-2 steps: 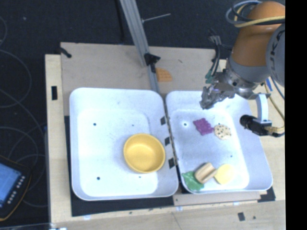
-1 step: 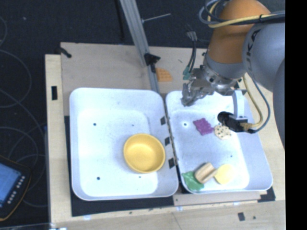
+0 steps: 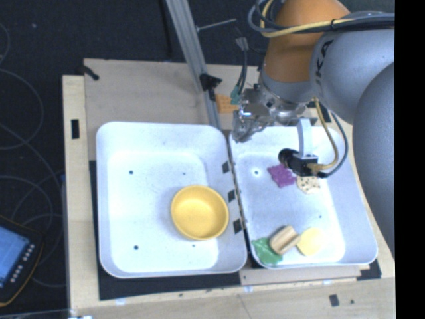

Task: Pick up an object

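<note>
The counter is of pale wood and carries two shallow white plastic bins with rounded corners, touching side by side. In the left bin lies one yellow bowl, round and smooth, with a matte inside, near the wall shared with the other bin. The right bin holds several small things. A purple piece with an irregular shape lies near the middle, and just beside it to the right is a small cream-coloured cube with dark spots, like a die. At the near edge a tan wooden cylinder rests partly on a flat green piece, with a pale yellow rounded piece touching it on the right. The hand, of shiny metal, hangs over the far left corner of the right bin; I cannot tell its state. Nothing is visible in it.
</note>
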